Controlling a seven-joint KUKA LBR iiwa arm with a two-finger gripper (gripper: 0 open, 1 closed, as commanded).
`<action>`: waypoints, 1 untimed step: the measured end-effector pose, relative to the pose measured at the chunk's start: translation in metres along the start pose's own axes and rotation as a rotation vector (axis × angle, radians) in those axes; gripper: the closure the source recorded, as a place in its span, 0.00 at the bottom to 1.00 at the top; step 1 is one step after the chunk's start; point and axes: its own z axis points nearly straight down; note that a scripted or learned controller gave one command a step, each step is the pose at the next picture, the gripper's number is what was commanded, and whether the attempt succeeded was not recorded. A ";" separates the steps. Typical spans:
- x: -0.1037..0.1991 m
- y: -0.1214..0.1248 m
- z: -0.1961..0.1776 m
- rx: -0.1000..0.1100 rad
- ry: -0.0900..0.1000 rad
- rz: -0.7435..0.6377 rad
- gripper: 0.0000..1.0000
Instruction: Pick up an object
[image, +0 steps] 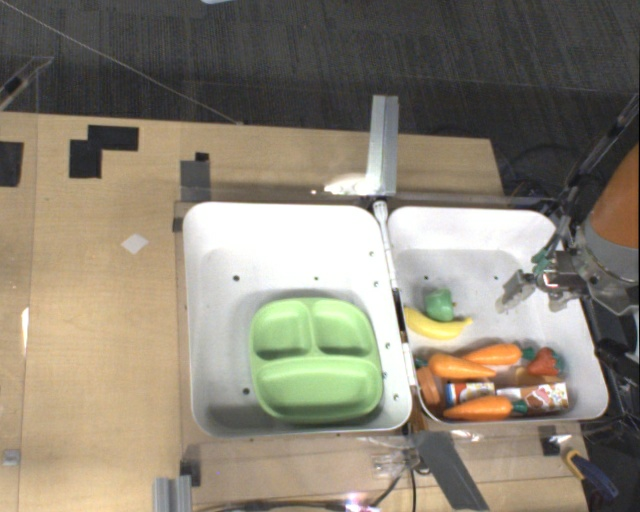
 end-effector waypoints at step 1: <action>0.030 0.024 -0.028 -0.003 -0.001 -0.209 0.00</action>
